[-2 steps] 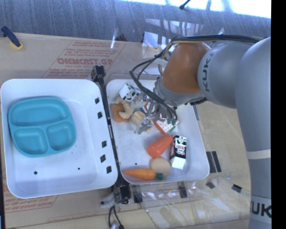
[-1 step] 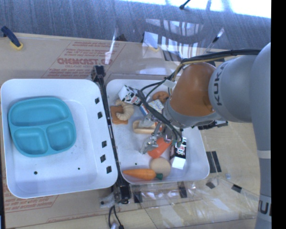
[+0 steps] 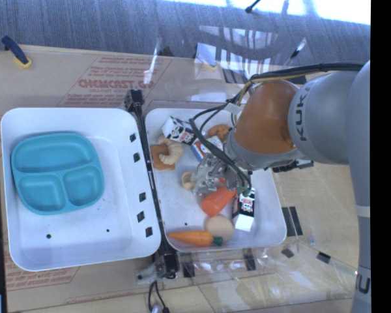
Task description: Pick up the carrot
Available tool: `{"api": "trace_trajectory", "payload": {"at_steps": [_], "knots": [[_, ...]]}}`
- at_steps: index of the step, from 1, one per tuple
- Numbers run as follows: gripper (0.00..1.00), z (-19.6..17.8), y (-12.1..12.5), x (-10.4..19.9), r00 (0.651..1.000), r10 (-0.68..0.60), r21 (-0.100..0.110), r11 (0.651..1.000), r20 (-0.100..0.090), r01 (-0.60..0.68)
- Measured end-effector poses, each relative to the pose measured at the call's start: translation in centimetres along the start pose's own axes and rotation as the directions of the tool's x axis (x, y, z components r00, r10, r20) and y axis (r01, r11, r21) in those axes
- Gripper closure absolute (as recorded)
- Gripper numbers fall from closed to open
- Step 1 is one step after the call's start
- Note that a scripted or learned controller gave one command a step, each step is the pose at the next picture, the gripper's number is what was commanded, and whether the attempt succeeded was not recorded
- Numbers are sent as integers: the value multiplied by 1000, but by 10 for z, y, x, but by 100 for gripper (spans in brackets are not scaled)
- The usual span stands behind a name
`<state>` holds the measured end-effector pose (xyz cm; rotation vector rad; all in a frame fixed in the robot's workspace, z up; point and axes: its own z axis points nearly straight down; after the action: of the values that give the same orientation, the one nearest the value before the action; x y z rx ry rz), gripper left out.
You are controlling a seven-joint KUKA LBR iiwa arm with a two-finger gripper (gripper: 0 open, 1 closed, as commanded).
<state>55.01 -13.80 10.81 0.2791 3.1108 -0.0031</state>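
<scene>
Toward four o'clock of the right bin (image 3: 268, 222), the arm (image 3: 326, 119) reaches in from three o'clock, its orange band (image 3: 264, 119) over the bin's upper middle. Below it the gripper (image 3: 212, 178) hangs low over the bin's centre, just above a stubby orange-red toy vegetable (image 3: 217, 201); whether its fingers are spread or closed cannot be told, as cables and metal parts blur together there.

Along the bin's six o'clock edge lies the carrot (image 3: 190, 238), long and orange with a green stub at its three o'clock end, flat on the floor and apart from the gripper. A pale egg (image 3: 219, 227) sits just beside it at one o'clock. A small black-and-white carton (image 3: 245, 208) lies at three o'clock of the egg. Near the bin's ten o'clock side rests a croissant (image 3: 166, 153), with another black-and-white carton (image 3: 176, 130) at twelve o'clock.

Across the divider, the left bin (image 3: 26, 246) holds a blue sectioned tray (image 3: 55, 171).
</scene>
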Motion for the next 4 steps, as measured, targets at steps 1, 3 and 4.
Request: {"api": "trace_trajectory", "payload": {"at_steps": [1, 3, 4], "knots": [[0, 0, 0, 0, 1000, 0, 0, 1000, -1, 0], [0, 13, 50, 1, 970, 242, 1, 970, -11, -242], [0, 13, 43, -75, 955, 294, 15, 956, -47, -294]]}}
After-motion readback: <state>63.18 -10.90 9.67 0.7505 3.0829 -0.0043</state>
